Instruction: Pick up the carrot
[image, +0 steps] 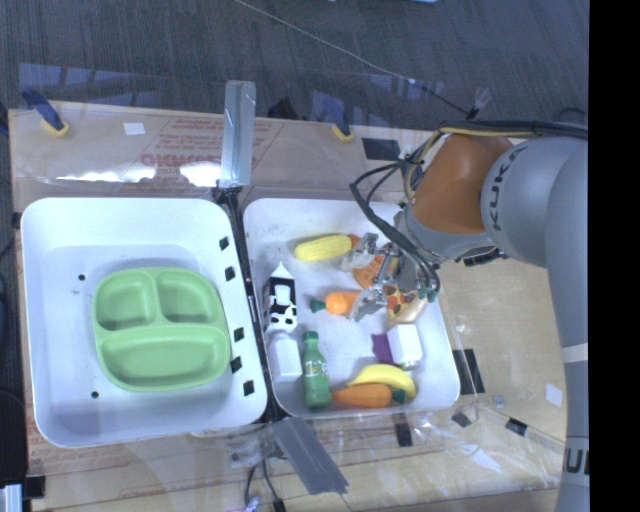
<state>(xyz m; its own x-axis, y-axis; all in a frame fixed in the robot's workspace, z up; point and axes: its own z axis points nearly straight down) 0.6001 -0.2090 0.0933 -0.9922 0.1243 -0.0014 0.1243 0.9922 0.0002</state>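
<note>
Even overhead light, slightly soft focus

Two white bins sat side by side: the left bin (40, 300) and the right bin (440, 385). The left one held one green divided plate (160, 328). The right one held one corn cob (322, 247), one banana (385, 377), one carrot (362, 396), one green bottle (315, 370), one white bottle (285, 352), one black-and-white carton (281, 302), one small orange fruit (340, 303) and one purple-and-white piece (398, 346). A cluster of orange pieces beneath the one gripper (380, 285) was too jumbled to count.
</note>
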